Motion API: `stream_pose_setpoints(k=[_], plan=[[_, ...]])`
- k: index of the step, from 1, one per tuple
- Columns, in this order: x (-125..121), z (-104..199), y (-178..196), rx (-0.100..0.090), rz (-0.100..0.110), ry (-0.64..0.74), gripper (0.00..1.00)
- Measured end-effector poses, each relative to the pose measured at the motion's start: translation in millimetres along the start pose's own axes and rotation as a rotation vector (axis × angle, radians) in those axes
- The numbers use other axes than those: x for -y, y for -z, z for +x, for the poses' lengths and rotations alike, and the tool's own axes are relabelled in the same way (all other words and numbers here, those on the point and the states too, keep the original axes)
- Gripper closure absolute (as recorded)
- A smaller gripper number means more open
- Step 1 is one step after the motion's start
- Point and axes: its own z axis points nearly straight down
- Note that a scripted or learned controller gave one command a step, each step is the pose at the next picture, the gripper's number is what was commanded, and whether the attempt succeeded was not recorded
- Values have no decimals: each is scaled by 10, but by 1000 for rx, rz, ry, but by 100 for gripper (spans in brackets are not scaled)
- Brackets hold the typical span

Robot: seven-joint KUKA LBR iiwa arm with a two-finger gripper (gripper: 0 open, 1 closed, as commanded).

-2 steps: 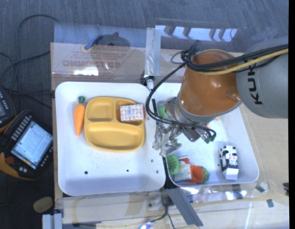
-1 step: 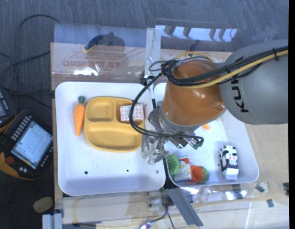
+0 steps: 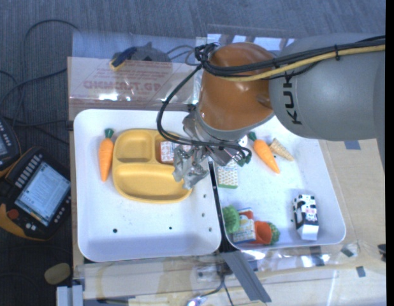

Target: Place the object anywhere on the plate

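- A grey KUKA arm (image 3: 324,85) with an orange band reaches in from the right of the frame, its gripper (image 3: 187,167) hanging low over the right edge of a yellow compartment plate (image 3: 146,171) in the left white bin (image 3: 120,234).
- A small red-and-white object (image 3: 166,152), likely the task's thing, sits at the plate's right side, just left of the gripper, in or at the rim of the upper right compartment; whether it touches the metal is hard to tell.
- Whether the pincer is spread or pressed together cannot be told from this angle; nothing is clearly seen between its tips.
- A carrot (image 3: 106,157) lies just beside the plate's left edge. In the right bin (image 3: 331,196) lie a second carrot (image 3: 266,154), a checkered packet (image 3: 227,176), a vegetable pack (image 3: 248,227) and a cow-patterned carton (image 3: 305,215).
- Judgement: if the object rests on the plate, a straight, slow lift clear of the rim suits best, avoiding any sideways drag that could nudge it off or tip the plate.
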Motion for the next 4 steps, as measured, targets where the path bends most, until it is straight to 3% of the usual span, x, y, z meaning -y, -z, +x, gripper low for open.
stream_pose_setpoints(k=[1,2,3,4], plan=[[-471,551,243,-1,-1,-275,100],[-204,-63,-389,-1,0,-534,100],[-203,-63,-388,-1,0,-534,0],[-202,-69,-297,0,1,-534,100]])
